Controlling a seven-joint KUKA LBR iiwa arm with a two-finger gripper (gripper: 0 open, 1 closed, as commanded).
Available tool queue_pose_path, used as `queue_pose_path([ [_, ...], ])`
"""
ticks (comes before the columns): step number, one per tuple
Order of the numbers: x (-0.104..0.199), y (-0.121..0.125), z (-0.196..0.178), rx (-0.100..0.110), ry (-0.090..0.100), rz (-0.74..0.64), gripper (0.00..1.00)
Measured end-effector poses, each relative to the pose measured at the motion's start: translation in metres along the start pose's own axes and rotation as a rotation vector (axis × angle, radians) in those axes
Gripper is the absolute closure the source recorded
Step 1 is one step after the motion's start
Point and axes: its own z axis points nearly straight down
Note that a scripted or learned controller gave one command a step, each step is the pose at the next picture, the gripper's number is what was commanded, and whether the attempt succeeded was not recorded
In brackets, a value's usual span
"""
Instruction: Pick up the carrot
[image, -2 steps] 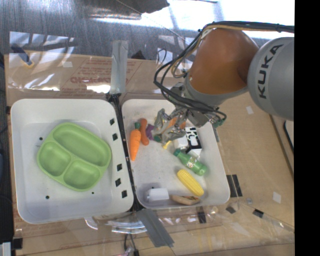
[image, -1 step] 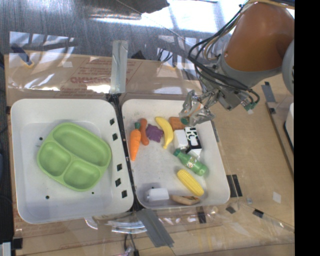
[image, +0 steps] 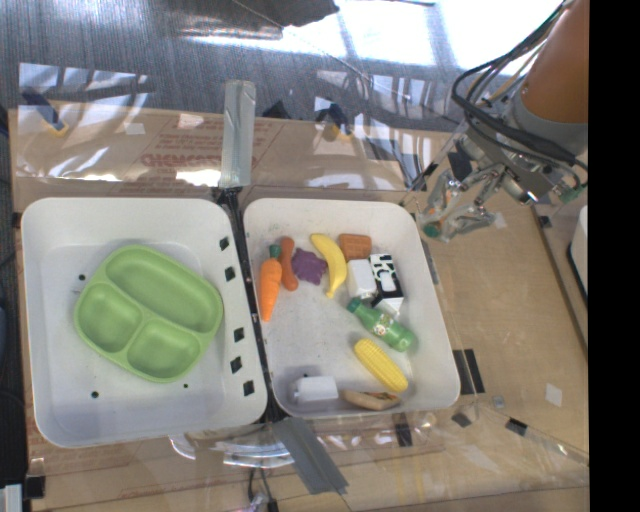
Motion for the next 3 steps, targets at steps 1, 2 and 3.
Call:
queue_pose_path([
  [1,0.056,0.045,0.042,-0.008,0.002,-0.352,1.00],
  [2,0.002,0.004,0.006,-0.003,-0.001,-0.472,1.00],
  [3,0.073,0.058,0.084,-0.011,0.001,-0.608,1.00],
])
